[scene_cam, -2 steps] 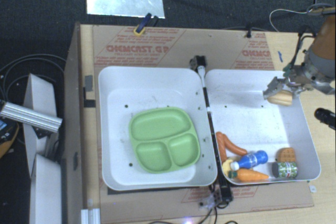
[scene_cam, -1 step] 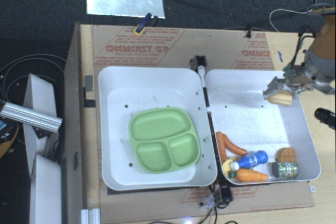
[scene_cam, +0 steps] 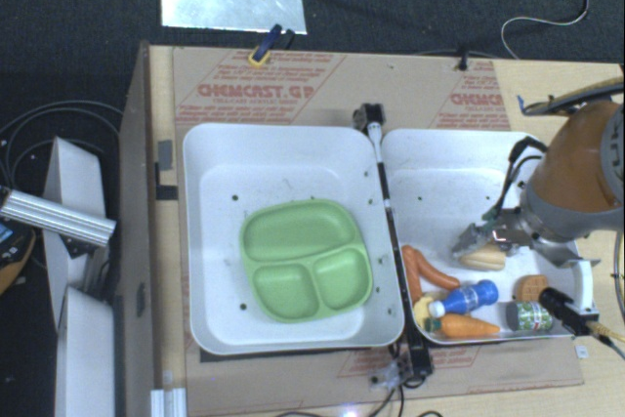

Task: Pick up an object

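Observation:
My gripper (scene_cam: 479,237) hangs low in the right bin (scene_cam: 439,171), near its middle, reached in from the right. A pale beige bread-like piece (scene_cam: 484,259) lies directly below it, touching or nearly so. Along the bin's front lie an orange sausage shape (scene_cam: 430,269), a blue bottle with a white cap (scene_cam: 469,296), a carrot (scene_cam: 469,328), a yellow piece (scene_cam: 423,310), a green can (scene_cam: 530,314) and a brown round piece (scene_cam: 530,287). I see nothing lifted off the bin floor.
The left bin (scene_cam: 273,161) holds a green divided plate (scene_cam: 305,259). The wall between the bins (scene_cam: 383,200) runs just left of the objects. The arm's orange band (scene_cam: 586,156) stands over the right bin's right side. Cables lie on the floor at left.

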Tool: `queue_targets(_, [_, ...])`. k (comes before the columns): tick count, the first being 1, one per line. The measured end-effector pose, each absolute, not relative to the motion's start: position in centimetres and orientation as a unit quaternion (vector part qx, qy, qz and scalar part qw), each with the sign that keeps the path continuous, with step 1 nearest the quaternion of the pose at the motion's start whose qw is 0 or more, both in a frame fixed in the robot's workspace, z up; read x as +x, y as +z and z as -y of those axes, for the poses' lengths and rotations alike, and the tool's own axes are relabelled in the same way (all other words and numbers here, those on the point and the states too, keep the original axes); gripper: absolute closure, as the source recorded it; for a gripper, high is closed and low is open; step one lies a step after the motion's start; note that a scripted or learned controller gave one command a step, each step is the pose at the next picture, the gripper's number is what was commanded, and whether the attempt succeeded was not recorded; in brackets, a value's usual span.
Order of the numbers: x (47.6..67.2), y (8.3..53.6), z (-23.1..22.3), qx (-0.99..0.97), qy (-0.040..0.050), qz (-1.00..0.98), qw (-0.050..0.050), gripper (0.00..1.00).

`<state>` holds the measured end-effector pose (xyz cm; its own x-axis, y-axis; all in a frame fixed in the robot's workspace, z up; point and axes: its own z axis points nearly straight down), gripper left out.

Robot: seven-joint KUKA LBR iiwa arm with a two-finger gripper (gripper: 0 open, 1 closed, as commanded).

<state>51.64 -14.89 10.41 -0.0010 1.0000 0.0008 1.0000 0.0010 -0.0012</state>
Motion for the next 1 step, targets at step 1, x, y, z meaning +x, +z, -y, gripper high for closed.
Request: queue_targets(1, [48.68, 12.74, 20.73, -0.707, -0.0001, 0.707, -0.001, 0.00])
